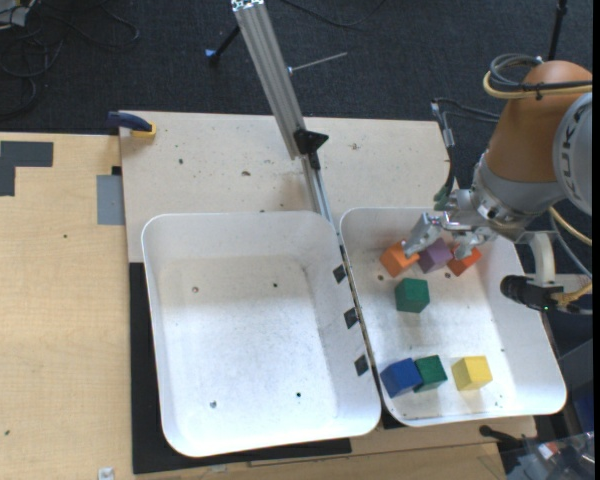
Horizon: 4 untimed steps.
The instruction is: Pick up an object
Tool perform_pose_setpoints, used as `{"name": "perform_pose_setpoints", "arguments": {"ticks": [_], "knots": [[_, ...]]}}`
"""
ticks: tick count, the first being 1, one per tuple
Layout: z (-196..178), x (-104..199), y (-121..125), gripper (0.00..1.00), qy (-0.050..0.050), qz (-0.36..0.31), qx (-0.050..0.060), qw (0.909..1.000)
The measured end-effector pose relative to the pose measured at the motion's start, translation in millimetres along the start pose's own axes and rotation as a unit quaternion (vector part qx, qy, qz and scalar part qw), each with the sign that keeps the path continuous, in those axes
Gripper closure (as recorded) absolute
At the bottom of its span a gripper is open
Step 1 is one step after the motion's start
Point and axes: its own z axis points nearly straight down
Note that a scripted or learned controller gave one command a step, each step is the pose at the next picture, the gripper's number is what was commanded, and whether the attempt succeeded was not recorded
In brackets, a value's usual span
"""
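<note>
My gripper [442,240] hangs low over the back of the right bin [540,368], and its fingers stand open. Just below it lies a purple block [436,259], flanked by an orange block [397,261] on the left and another orange block [465,262] on the right. I cannot tell whether the fingertips touch any of the three. A dark green block [412,295] sits a little nearer the front. Along the front wall lie a blue block [401,377], a green block [432,371] and a yellow block [471,372].
The left bin [180,268] sits beside the right one, with a divider carrying black tabs [348,316] between them. A slanted metal pole [280,98] rises from behind the bins. The grey and orange arm [535,138] reaches in from the right.
</note>
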Motion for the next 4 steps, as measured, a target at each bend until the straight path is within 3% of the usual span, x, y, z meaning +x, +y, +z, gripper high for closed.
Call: {"name": "perform_pose_setpoints", "arguments": {"ticks": [1, 2, 3, 4], "knots": [[57.5, -1.5, -10.6, 0.00, 0.000, 0.001, 0.001, 1.0000], [43.8, -3.9, -9.5, 1.00, 0.000, 0.004, -0.002, 1.0000], [-3.4, -6.3, -0.7, 1.00, -0.001, -0.001, -0.005, 1.0000], [-1.1, -6.5, -0.8, 1.00, -0.001, 0.000, -0.003, 1.0000]]}}
